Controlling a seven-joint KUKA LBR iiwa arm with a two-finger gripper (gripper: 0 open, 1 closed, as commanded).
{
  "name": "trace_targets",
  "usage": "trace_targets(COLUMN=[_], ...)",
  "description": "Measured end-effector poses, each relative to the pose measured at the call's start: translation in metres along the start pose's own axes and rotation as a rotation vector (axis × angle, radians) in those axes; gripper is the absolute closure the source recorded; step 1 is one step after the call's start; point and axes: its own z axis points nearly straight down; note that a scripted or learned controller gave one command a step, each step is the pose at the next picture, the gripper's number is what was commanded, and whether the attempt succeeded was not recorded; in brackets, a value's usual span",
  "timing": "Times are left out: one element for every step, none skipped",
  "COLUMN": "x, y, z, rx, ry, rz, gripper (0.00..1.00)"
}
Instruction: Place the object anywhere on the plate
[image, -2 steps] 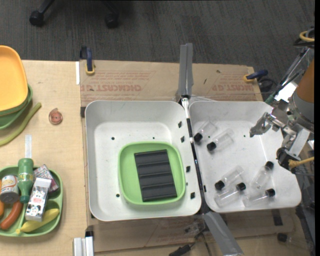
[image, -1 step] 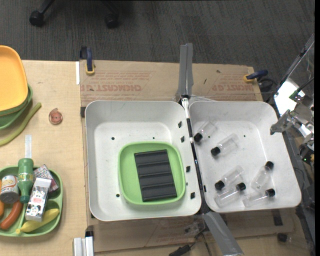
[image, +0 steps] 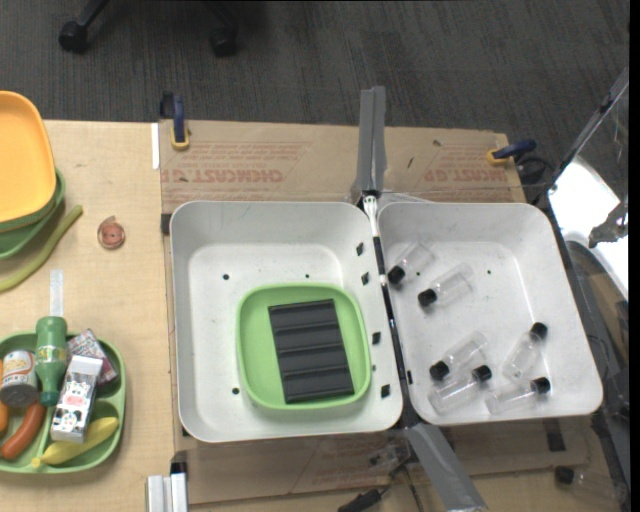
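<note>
**Six vials in right bin, green plate in left bin**

Claw state: cannot tell from this view.

Containers:
- Left bin (image: 200, 250): holds a green plate (image: 252, 330), square with rounded corners, lying flat near the bin's middle. A dark grey ribbed slab (image: 310, 350) sits on it, with four ribs running across and its long side running near to far.
- Right bin (image: 560, 250): holds six clear vials with black caps, all lying on their sides. None is on the plate.

Vial positions and axes:
- Vial A (image: 410, 264): beside the divider at the far left. Cap points near-left, body runs far-right.
- Vial B (image: 447, 287): just beside A, roughly parallel to it, cap near-left.
- Vial C (image: 526, 348): on the right side. Cap is at the far-right end, body slants near-left.
- Vial D (image: 458, 358): centre-near. Cap near-left, body far-right.
- Vial E (image: 462, 388): just beside D. Cap is at the far-right end, body slants towards the near wall.
- Vial F (image: 518, 392): near-right corner, close to horizontal, cap on the right.

C and F are close together. A and B sit well apart from the near group.

Both bins sit on cardboard (image: 300, 165). Off to the left is a green compartment tray (image: 105, 440) of toy food
</note>
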Motion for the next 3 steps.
trace_targets(x=[0.018, 0.007, 0.021], y=[0.023, 0.011, 0.024], z=[-0.06, -0.095, -0.094], rx=[0.0, -0.001, 0.0], ry=[0.0, 0.0, 0.0], rz=[-0.118, -0.018, 0.087], gripper=[0.0, 0.0, 0.0])
